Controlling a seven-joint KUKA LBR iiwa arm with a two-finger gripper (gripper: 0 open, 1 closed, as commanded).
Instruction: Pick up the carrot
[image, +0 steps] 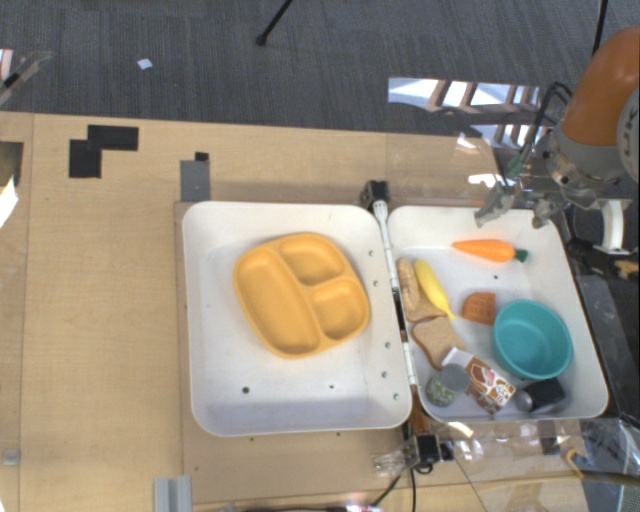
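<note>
We see two shallow white bins side by side. The left bin (215, 400) holds one yellow divided plate (300, 292), with bare floor around it. The right bin (590, 370) is crowded. One orange carrot with a green top (487, 250) lies near its upper edge, just below the two-finger gripper (520, 205), whose fingers are spread and hold nothing.

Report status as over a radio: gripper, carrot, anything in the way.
Gripper above right bin's far edge, holding nothing. Carrot lying free in right bin, just below the gripper. Banana and teal bowl nearby, neither covering the carrot.
</note>
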